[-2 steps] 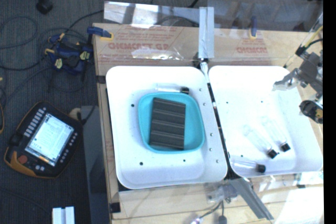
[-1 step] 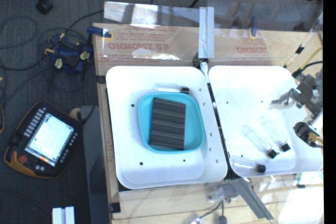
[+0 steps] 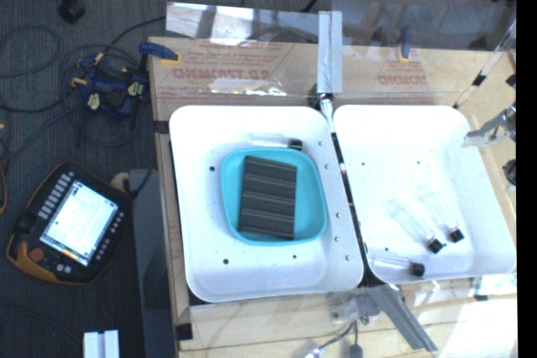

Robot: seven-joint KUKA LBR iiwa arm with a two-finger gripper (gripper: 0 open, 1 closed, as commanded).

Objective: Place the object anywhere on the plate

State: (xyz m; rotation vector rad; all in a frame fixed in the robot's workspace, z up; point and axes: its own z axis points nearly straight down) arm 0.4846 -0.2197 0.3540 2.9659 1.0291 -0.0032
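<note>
A dark ribbed block (image 3: 268,197) lies flat in the middle of the blue plate (image 3: 228,180), which sits in the left bin (image 3: 193,205). The block is inside the plate's rim on every side, so the task looks as good as done for this thing. Its long axis runs from the far side of the bin to the near side, tilted only slightly.

At the right edge of the view, over the far right corner of the right bin (image 3: 394,147), a grey metal part reaches in. It appears to be the hand (image 3: 487,132). Too little of it shows to tell whether it is open or closed, and nothing can be seen held in it.

The block lies well to the left of the hand, with the whole right bin and the wall between the 2 bins in between. 3 clear tubes with black caps lie much nearer to it, in the near part of the right bin: 2 side by side (image 3: 411,222) (image 3: 440,214) and 1 against the front wall (image 3: 394,266). A 4th clear tube (image 3: 273,143) lies in the left bin just beyond the plate, off its rim. If one of these is still to be moved, the hand would have to carry it left across the dividing wall to reach the plate
</note>
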